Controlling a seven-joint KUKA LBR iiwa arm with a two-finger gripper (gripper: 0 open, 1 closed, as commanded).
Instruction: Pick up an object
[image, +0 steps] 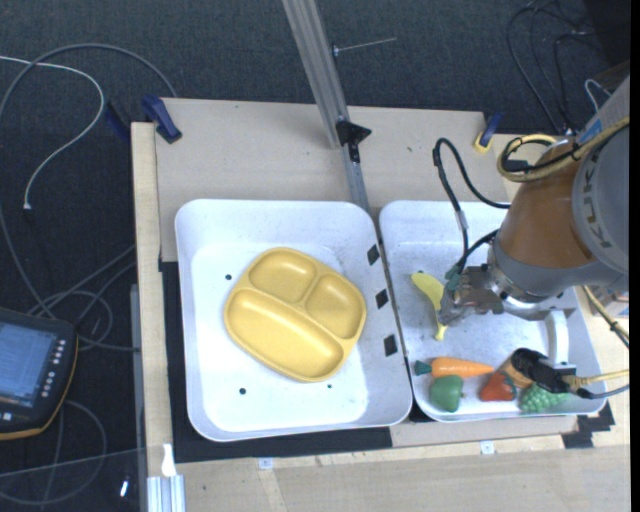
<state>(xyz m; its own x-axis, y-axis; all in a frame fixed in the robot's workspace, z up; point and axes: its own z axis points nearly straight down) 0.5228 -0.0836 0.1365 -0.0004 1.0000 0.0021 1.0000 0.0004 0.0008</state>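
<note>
End effector (452, 303) low in the right bin (420, 225), at the banana (430, 296) — whether its fingers grip cannot be told. Grasp step in hand; next, a confirmed closure, then a straight lift.

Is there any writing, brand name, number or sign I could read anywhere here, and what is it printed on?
No text can be read in this view.
The handheld control pad at the left edge has a lit screen, but whatever it shows is too small and blurred to read.
The yellow divided plate, the two white bins and the toy banana beside the gripper bear no visible lettering.
</note>
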